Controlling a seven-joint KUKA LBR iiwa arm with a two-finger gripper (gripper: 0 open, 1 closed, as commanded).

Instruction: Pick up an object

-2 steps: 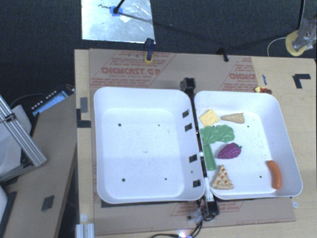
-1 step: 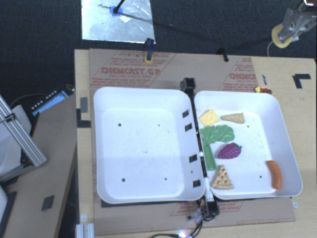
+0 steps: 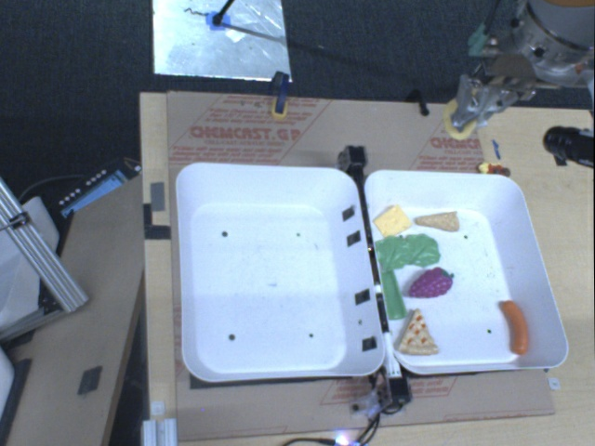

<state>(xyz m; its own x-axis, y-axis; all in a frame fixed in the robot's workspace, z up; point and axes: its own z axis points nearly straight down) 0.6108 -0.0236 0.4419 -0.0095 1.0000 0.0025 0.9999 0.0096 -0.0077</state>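
The right bin (image 3: 535, 240) holds every object, bunched toward its left wall, with the sausage (image 3: 514, 326) alone near the front right corner. The gripper (image 3: 471, 110) hangs beyond the bin's back edge, so the cheese (image 3: 392, 220) lies nearest. I cannot tell its state.

Red print on the brown cardboard sheet (image 3: 251, 128) under the bins, near the table's far edge, reads roughly "CHEMCAST GP"; a second, partly covered print at the far right corner is too blurred to read.

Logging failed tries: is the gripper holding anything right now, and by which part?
Nothing is held: the gripper hangs beyond the right bin, with nothing between its fingers.
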